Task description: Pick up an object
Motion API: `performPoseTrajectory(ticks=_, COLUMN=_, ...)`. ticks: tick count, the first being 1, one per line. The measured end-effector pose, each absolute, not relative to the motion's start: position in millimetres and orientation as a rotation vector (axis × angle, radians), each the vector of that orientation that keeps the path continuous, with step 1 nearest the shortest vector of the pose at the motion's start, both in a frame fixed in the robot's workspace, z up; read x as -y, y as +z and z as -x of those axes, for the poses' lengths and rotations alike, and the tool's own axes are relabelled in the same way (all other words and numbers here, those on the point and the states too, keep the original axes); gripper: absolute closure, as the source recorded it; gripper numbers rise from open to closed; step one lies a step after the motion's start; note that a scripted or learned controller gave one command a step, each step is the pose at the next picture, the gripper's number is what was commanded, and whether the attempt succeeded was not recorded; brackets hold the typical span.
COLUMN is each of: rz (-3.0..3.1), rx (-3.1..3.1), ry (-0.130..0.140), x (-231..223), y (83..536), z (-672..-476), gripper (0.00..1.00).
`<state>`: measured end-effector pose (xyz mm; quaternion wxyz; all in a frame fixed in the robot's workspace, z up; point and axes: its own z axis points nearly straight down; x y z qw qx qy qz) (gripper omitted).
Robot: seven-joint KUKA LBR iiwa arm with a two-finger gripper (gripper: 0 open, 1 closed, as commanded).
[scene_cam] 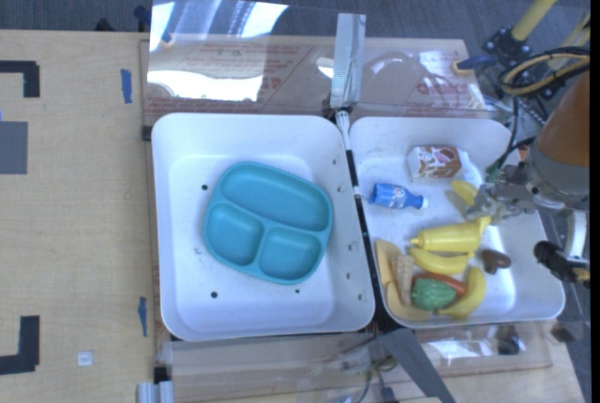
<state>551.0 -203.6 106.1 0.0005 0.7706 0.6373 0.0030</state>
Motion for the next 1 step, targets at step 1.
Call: performPoseTrajectory(ticks=1, rz=-2.589, rx=-1.773, ry=0.008, x=154.7, y=211.5, z=-605.0, gripper=1.0)
